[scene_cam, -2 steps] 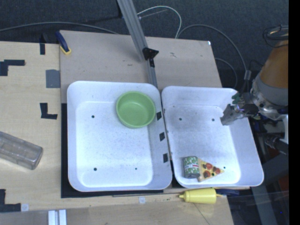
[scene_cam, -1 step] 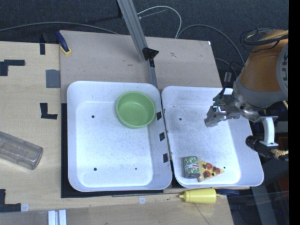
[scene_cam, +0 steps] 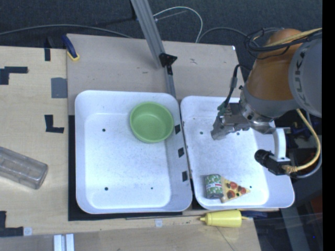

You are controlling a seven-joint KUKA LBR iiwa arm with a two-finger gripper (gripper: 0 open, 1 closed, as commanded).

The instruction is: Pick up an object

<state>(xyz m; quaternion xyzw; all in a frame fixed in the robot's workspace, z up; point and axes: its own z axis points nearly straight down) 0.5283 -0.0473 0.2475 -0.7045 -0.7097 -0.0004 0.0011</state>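
Low in the right bin, the small can beside a pizza slice looked light, stiff and slippery, best pinched across its sides by the gripper, whose jaw state I could not tell.

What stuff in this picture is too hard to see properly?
- Gripper, camera view: small and dark; open or shut is unclear.
- Green can: label too small to read.
- Pizza slice toy: touches the can; overlap unclear.
- Yellow bottle: lies outside the right bin, tip blurry.
- Clear container: cut off by the left edge.
- Green bowl: inside looks plain.
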